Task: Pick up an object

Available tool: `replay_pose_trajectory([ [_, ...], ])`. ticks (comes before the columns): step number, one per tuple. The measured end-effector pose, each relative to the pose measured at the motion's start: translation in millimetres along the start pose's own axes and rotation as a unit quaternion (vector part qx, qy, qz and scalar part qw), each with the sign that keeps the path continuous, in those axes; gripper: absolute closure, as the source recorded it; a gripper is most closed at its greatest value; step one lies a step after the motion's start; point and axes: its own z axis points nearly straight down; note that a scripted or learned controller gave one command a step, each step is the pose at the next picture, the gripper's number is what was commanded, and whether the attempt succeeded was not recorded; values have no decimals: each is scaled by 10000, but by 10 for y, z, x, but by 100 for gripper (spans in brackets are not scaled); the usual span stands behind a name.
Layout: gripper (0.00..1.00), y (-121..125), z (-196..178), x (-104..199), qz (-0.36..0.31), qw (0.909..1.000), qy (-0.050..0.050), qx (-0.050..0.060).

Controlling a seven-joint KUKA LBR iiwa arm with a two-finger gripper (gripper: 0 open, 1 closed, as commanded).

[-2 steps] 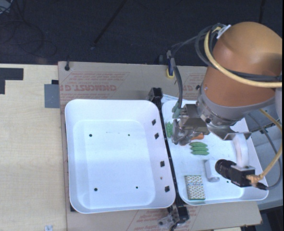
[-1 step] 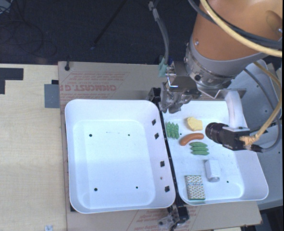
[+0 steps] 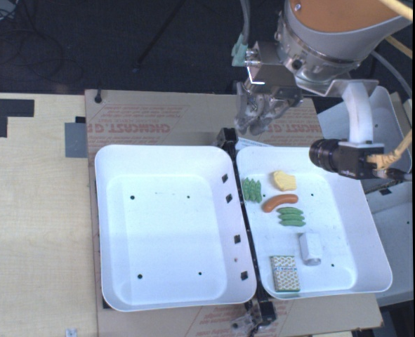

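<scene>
The right bin [image 3: 347, 258] holds several small objects: a yellow chunk [image 3: 285, 181], a reddish sausage [image 3: 280, 202], two green pea pods [image 3: 251, 189] [image 3: 291, 217], a grey cylinder [image 3: 309, 248] and a patterned small box [image 3: 285, 272]. My gripper [image 3: 258, 123] hangs above the far edge of the bins, near the divider, well above and behind the objects. Nothing shows between its fingers.
The left bin [image 3: 123, 188] lies beside the right one, sharing a black-clipped divider [image 3: 235, 216]. Both rest on a cardboard sheet [image 3: 158, 118]. A black cylindrical device [image 3: 337, 156] on a white mount juts over the right bin's far right corner.
</scene>
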Motion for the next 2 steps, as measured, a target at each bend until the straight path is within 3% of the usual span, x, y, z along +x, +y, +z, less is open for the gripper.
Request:
replay_pose_trajectory([
  [1, 100, 467, 55, 97, 15, 10000, -20, 44],
  [2, 100, 562, 53, 632, -10, 10000, -13, 43],
])
